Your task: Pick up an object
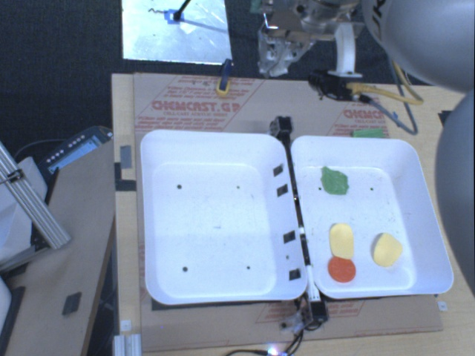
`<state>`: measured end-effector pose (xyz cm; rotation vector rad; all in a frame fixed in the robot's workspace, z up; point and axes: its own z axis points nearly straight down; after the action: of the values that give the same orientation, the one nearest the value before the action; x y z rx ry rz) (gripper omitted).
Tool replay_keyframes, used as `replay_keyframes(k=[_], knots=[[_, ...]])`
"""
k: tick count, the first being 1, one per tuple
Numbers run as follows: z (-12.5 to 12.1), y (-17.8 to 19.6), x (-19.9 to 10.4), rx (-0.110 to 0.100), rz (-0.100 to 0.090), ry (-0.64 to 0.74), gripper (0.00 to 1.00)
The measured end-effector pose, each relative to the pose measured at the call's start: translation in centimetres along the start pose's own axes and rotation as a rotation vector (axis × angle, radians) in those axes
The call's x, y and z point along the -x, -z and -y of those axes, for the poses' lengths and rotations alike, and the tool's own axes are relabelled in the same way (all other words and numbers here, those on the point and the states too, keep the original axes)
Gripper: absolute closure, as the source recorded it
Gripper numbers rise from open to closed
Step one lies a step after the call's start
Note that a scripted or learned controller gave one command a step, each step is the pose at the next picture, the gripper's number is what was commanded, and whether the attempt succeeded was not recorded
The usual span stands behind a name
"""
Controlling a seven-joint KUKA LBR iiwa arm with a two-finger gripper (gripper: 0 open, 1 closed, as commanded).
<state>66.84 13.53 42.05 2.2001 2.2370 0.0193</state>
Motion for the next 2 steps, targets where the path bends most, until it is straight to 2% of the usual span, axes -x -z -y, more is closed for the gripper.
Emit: replay_keyframes(k=[1,2], knots=[[8.6,7.8,-1.2,-0.001,0.000,-0.008,1.00],[11.9,-7.0,-4.1,-0.024,0.008,-0.009,1.00]])
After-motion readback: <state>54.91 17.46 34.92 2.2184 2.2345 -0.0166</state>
